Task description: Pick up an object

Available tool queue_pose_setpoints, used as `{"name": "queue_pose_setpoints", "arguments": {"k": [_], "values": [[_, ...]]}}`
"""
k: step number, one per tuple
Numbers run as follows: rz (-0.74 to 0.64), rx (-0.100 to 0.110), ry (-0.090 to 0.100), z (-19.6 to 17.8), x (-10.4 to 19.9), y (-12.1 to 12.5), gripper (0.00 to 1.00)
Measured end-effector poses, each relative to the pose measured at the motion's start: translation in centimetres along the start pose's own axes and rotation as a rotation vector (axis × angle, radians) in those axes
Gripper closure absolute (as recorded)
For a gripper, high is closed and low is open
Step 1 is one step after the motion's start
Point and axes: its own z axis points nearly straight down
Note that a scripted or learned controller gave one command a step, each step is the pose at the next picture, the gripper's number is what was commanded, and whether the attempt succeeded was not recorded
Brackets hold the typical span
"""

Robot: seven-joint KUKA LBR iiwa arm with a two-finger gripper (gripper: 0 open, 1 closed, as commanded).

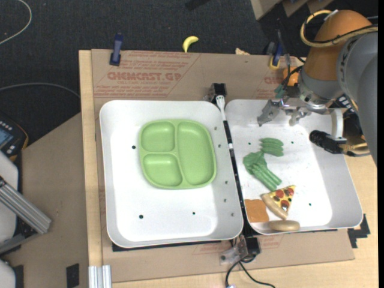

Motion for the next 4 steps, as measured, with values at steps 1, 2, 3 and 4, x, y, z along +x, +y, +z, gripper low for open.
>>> {"name": "queue_pose_setpoints", "arguments": {"k": [1,2,3,4], "values": [[0.015,-0.002,-0.005,0.2,-7.9,-8.1,0.00],[0.007,0.001,0.001,3.6,-2.6,-15.2,0.00],[0.001,-0.009,-0.005,3.3,3.6,-13.8,0.00],[0.004,-0.030,-0.008,-25.5,4.0,-16.2,0.00]]}}
